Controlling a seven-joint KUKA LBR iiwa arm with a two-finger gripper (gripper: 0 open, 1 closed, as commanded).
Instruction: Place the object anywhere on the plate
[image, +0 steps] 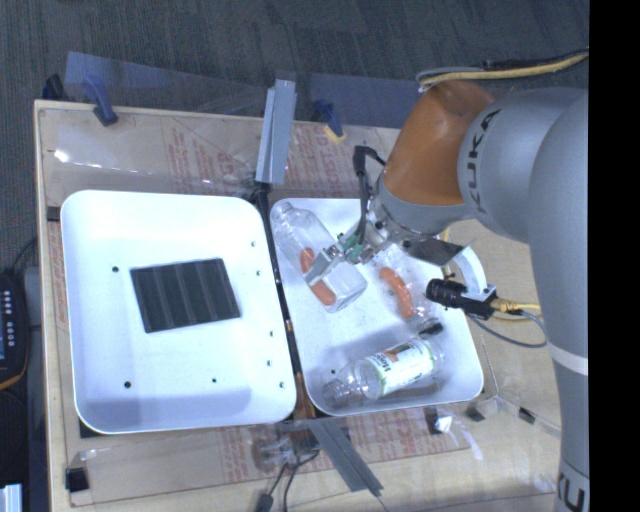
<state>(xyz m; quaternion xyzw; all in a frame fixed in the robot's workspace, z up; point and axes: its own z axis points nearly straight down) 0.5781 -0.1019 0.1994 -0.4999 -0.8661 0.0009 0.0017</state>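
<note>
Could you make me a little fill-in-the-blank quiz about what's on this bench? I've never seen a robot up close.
1. The dark ribbed plate lies in the ____ bin of this view.
2. The bottle with a green and white label lies on its ____ in the right bin.
3. The arm's tool is over the ____ bin.
4. The band above the arm's wrist is coloured ____.

Missing words: left; side; right; orange

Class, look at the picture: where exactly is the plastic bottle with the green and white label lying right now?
The labelled bottle lies on its side in the right bin, along its near edge, below the orange pieces and the clear bottle.
</note>
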